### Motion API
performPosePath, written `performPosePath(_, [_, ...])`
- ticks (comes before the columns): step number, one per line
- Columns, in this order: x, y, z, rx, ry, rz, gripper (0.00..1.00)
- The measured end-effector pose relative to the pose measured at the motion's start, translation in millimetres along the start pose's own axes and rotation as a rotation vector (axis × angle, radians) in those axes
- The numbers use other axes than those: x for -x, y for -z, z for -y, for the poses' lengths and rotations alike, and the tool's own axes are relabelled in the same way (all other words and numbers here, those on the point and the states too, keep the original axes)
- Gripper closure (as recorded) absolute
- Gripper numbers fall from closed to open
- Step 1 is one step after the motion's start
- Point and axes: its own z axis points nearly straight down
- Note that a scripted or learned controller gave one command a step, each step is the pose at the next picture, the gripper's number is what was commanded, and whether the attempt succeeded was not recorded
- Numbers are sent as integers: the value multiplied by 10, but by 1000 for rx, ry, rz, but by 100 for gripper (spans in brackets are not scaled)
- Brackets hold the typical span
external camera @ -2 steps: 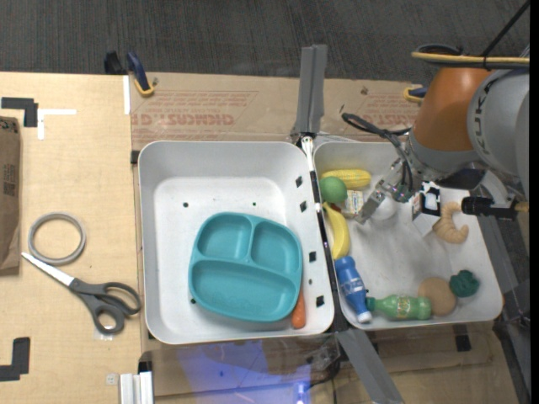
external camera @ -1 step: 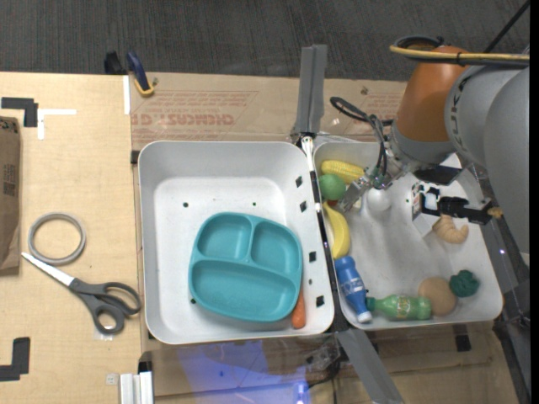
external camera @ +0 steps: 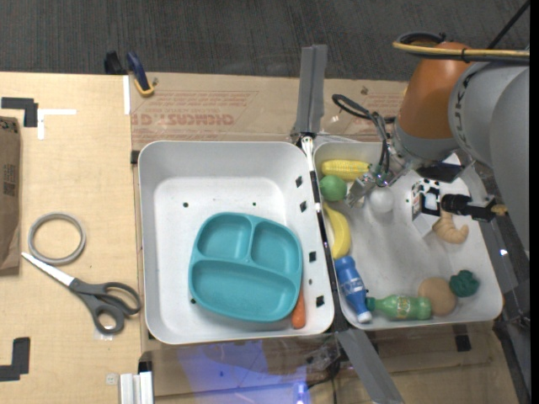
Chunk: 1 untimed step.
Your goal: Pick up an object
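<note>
My gripper (external camera: 368, 187) is low in the right bin (external camera: 488, 310), near its back left corner. It hangs just right of a yellow corn cob (external camera: 344, 167) and a green round fruit (external camera: 333, 188). A small white object (external camera: 381, 201) lies right under and beside the gripper tip; I cannot tell whether they touch. A banana (external camera: 338, 230), a blue bottle (external camera: 351, 287), a green bottle (external camera: 399, 307), a tan ball (external camera: 436, 291), a dark green piece (external camera: 464, 284) and a tan pastry shape (external camera: 452, 231) also lie in this bin.
The left bin (external camera: 160, 192) holds a teal divided plate (external camera: 246, 266) with an orange carrot (external camera: 298, 313) at its front right corner. On the bench to the left lie scissors (external camera: 88, 294) and a tape roll (external camera: 56, 237).
</note>
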Motion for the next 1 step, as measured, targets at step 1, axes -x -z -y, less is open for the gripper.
performPosePath(1, [-92,1542,-171,4,-8,-1,100])
